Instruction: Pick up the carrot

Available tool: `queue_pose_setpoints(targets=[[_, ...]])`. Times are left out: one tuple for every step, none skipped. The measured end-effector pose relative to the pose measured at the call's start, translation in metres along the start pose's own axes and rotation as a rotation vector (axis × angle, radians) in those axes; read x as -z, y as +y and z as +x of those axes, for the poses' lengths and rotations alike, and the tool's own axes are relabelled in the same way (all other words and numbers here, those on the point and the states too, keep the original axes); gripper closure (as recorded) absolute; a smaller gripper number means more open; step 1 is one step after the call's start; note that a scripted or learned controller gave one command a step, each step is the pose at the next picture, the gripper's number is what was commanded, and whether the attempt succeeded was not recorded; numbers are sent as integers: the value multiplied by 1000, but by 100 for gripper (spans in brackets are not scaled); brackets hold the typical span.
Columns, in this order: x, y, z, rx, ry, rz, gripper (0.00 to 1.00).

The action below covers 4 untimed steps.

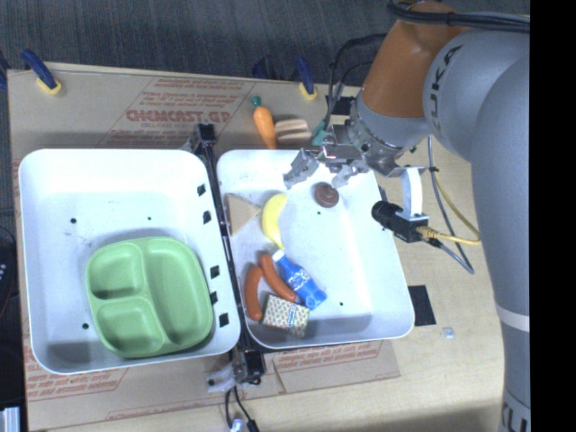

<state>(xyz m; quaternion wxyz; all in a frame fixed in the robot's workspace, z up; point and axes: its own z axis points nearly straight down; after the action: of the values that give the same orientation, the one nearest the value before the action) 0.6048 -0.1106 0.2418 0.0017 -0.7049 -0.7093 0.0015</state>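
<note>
The carrot (263,124), orange with a green tip, lies on the cardboard just behind the right bin (382,268), outside it and next to a tan block (292,131). My gripper (317,173) hangs over the back of the right bin, right of and nearer than the carrot, apart from it. Its fingers (296,172) stand open with nothing between them. A small brown round object (326,195) lies on the bin floor just below the gripper.
The right bin also holds a banana (274,219), two sausages (255,292), a blue packet (301,283), a patterned box (286,314) and a tan slice (238,212). A green divided plate (148,293) sits in the left bin (54,196).
</note>
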Motion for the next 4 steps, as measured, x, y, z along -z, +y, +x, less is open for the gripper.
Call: queue_pose_setpoints(targets=[[-105, 51, -64, -175, 0, 0, 0], [-94, 52, -63, -169, 0, 1, 100], [11, -23, -64, -433, -1, -1, 100], [-52, -129, 1, -310, 1, 3, 100]])
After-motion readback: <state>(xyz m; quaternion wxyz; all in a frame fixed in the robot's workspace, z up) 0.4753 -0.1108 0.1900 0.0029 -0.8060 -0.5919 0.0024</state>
